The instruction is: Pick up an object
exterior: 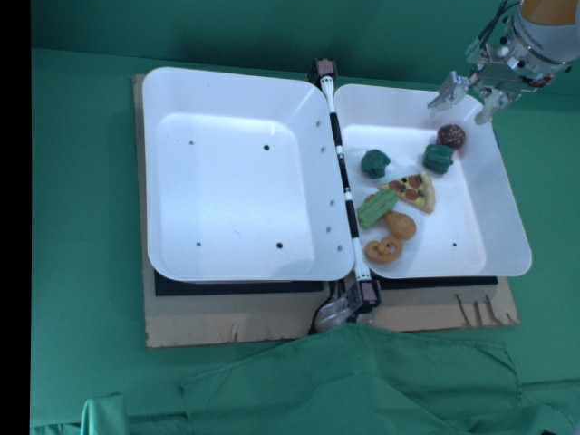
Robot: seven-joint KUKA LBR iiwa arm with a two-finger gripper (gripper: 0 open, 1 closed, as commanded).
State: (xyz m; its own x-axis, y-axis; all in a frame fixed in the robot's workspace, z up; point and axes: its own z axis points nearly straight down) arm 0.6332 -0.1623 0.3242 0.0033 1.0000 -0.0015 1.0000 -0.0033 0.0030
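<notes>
**Pincer open above the right bin's far corner**

From the overhead camera you see the pincer (467,98) spread and holding nothing, over the right bin (507,243). Just below it lies a dark red round toy (450,136), beside a green one (438,158); their details are too small to read.

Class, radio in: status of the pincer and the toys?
Pincer open, above right bin's far corner, holding nothing. Dark red ball nearest. Nothing blocking.

Two white bins (237,89) rest on cardboard (181,324) over green cloth (82,198).
</notes>
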